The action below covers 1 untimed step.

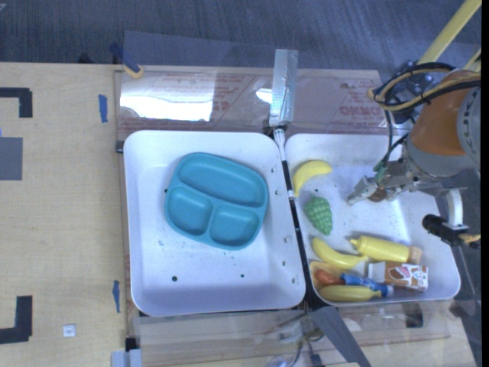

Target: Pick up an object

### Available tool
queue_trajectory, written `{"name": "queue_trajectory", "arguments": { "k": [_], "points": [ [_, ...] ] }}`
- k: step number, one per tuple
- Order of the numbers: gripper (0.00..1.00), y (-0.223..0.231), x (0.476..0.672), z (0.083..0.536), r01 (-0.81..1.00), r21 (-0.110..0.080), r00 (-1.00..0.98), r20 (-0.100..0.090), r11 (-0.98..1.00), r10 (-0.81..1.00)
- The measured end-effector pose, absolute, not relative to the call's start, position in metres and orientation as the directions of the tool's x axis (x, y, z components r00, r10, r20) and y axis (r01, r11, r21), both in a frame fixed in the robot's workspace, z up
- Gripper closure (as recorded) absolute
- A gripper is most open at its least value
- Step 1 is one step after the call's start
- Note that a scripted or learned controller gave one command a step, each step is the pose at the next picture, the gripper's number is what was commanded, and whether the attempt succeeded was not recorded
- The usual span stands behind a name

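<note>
The right bin holds several toy foods: a yellow banana at its far left, a green bumpy fruit below it, a second banana, a yellow bottle, a small carton, and a blue-and-orange piece near the front wall. My gripper hangs over the upper middle of this bin, pointing left, above bare white floor to the right of the green fruit. Nothing shows between its fingers.
The left bin contains a blue divided plate. A metal divider and clear plastic sheet stand behind the bins. A wooden board lies to the left. Cables and the arm's orange band crowd the right side.
</note>
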<state>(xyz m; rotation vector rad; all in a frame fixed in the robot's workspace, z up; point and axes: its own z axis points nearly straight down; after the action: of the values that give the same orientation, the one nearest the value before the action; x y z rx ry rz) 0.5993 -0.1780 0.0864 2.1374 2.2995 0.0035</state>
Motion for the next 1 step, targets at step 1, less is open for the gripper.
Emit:
{"name": "queue_trajectory", "arguments": {
  "k": [1],
  "points": [
    [1.00, -0.1792, 0.6015, 0.0994, 0.997, 0.010, -0.072, -0.003, 0.073, 0.997]
  ]
}}
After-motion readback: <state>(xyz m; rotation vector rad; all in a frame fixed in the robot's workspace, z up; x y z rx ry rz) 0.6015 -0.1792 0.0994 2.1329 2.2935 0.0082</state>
